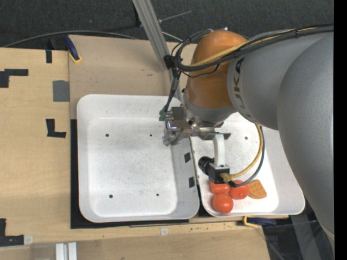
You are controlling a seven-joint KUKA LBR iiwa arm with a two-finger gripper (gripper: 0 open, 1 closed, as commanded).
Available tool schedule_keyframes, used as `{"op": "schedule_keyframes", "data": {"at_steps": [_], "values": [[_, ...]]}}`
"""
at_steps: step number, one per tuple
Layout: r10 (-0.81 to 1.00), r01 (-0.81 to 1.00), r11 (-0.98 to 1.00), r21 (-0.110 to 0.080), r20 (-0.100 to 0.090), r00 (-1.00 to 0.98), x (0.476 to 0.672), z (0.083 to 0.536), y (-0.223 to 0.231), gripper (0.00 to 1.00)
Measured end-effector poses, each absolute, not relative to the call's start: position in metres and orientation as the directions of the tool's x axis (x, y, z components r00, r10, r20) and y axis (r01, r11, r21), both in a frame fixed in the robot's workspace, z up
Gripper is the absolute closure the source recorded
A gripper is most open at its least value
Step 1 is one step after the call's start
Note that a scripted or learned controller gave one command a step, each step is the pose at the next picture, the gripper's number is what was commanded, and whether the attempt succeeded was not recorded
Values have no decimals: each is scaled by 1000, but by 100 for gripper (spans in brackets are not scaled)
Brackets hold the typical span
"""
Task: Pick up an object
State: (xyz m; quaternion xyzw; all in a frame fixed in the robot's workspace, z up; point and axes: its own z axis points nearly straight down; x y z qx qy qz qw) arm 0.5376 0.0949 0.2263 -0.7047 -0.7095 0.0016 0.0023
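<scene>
- Plywood bench (116,75) under a dark floor strip at the top; black tape marks (51,128) and a grey patch (60,90) sit on its left part.
- Two shallow white bins lie side by side: the left bin (87,161), speckled with small dark dots, and the right bin (290,199), partly covered by the arm.
- The gripper (169,136) hangs at the left bin's right side, just beside the wall between the bins; whether it is open or closed cannot be told, and nothing is seen held in it.
- The things to pick lie clustered at the near end of the right bin: a round red object (222,203), a smaller red piece (219,188) touching it from above, a second red piece (238,192) beside that, and a flat orange piece (258,189) at the right of the group.
- All four lie well apart from the gripper, with the bin wall between.
- The grey arm (293,85) with its orange band (214,75) hangs over much of the right bin's far half.
- A slanted metal bar (150,26) crosses the top, ending near the orange band.
- A blue and yellow clamp (73,50) grips the bench's far edge.
- Dark lettering (236,88) on the grey casing is only partly legible.
</scene>
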Motion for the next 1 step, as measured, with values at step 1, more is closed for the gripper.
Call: {"op": "schedule_keyframes", "data": {"at_steps": [1], "values": [[1000, 1000, 2, -3, 0, -2, 539, 227, 91, 0]]}}
